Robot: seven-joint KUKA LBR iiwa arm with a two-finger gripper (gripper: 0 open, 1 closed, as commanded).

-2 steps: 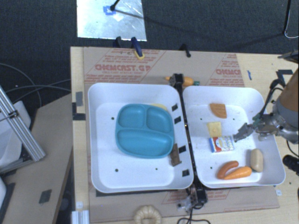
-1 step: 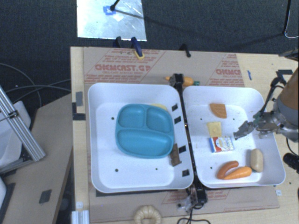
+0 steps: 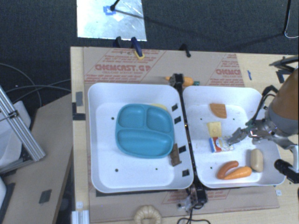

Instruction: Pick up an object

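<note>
Two bins: side by side on the desk (image 3: 79,139), left bin (image 3: 96,139) and right bin (image 3: 252,94).
Tool (image 3: 230,142): low in the right bin, reaching in from the right; tip over the red-white-blue packet (image 3: 215,145).
Tool state: cannot tell; no object seen between its parts.
Packet: centre of right bin, touching or just under the tool tip; print too small to read.
Near packet: yellow square (image 3: 214,128) just above it; orange sausage-shaped pieces (image 3: 232,170) below; pale egg-shaped item (image 3: 256,159) to the right; tan wedge (image 3: 218,109) farther up.
Left bin: blue divided plate (image 3: 145,129); small brown piece (image 3: 175,156) at its lower right edge.
Writing: "CHEMCAST GP" in red on the cardboard sheet (image 3: 122,67) beneath the bins, repeated at upper right, partly cut off.
</note>
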